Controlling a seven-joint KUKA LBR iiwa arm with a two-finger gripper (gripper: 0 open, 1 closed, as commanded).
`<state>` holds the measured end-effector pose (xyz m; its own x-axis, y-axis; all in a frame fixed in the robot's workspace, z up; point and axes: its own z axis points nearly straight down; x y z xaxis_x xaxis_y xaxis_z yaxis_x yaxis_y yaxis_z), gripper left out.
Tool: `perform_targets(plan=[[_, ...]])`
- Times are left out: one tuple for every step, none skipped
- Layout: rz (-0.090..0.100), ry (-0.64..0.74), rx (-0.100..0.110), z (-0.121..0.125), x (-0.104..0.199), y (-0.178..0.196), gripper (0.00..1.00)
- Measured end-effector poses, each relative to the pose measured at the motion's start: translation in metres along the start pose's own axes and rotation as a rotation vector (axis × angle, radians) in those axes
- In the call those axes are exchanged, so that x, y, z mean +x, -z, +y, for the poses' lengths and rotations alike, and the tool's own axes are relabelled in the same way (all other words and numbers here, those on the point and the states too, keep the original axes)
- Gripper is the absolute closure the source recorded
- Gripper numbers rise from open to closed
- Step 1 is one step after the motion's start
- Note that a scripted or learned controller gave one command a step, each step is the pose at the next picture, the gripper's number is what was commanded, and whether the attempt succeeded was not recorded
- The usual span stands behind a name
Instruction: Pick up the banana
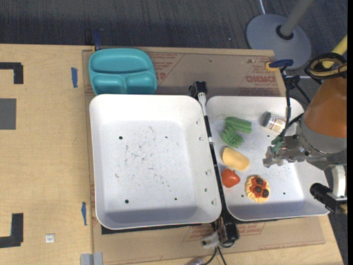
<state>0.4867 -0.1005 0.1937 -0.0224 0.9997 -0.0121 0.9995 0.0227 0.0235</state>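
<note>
The banana [235, 158] is a short yellow piece lying in the right bin [287, 206], near its left wall. My gripper [276, 152] hangs over the middle of that bin, to the right of the banana and apart from it. Nothing shows in its grasp. The grey arm with its orange band comes in from the right edge.
Around the banana lie green vegetables [236, 130] behind it, a red pepper [230, 177] in front and a round tart [257, 187] at front right. A small bottle [272, 121] lies behind the gripper. The left bin [110, 203] adjoins; a teal tray [122, 70] sits behind it.
</note>
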Motion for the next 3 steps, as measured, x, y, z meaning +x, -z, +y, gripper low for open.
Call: perform_targets(plan=[[-0.002,0.001,-0.003,0.001,0.0,0.01,1.0],[-0.003,0.003,-0.006,0.003,0.0,0.02,1.0],[-0.005,0.005,-0.009,0.004,0.0,0.03,1.0]])
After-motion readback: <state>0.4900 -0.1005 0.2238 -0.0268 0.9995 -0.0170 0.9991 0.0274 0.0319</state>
